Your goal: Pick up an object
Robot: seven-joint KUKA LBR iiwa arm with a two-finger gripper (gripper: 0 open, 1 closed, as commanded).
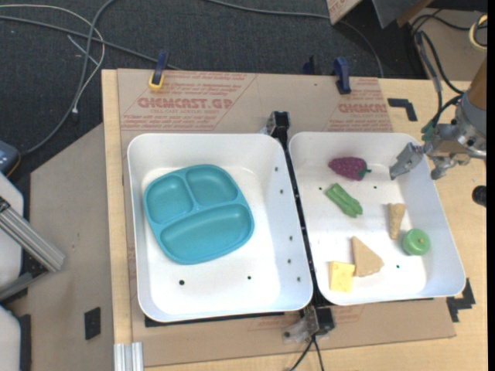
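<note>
A: While the tool [422, 163] hangs over the upper right edge of the right bin [441, 280], what is between its fingers?

B: Nothing. The two dark fingers [404, 163] stand spread apart, and only white bin wall shows between them. They touch none of the objects.

A: And what lies nearest to it?

B: A purple bunch of grapes [347, 167], near the top of the right bin, to the left of the tool and apart from it. Below it lies a green pea pod [343, 200], slanted. Further right is a pale tan wedge [395, 219], with a round green piece [416, 242] just beside it near the bin's right wall. Toward the front edge, a larger tan wedge [366, 256] touches a yellow cheese block [340, 276].

A: The arm?

B: It comes in from the right edge, wrist over the desk [232, 91], fingers pointing down and leftward.

A: The other bin?

B: The left bin [155, 300] holds a teal divided plate [199, 212].
</note>
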